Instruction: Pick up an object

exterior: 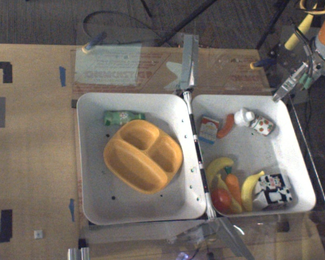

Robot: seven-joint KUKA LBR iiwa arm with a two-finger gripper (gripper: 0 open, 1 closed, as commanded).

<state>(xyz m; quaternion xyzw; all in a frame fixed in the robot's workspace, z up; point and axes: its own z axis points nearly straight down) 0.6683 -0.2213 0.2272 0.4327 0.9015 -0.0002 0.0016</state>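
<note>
Two shallow white bins sit side by side on a brown bench, seen from above at a slant. Left bin (92, 161): an orange divided plate (143, 155) w/ three compartments lies near the middle, slightly turned; a green packet (123, 117) lies flat just beyond it, toward the far wall, its edge touching or nearly touching the plate.

Right bin (292, 145) holds the clutter. Far side: a small red-and-white carton (208, 129), an orange-red piece (226, 126) beside it, and a white spotted bottle (253, 121) on its side. Near side: a yellow banana (219, 167) by the divider, a carrot (233, 186), a red tomato-like fruit (221, 200) in the near left corner, a second banana (250, 188), and a black-and-white cow-print carton (273, 191) touching that banana.

Arm at top right, beyond the right bin's far corner, well apart from every object; gripper (292, 83) a grey tip angled down-left over the bench. Whether it is parted or closed: can't tell from this angle. Nothing seen in it.
</note>
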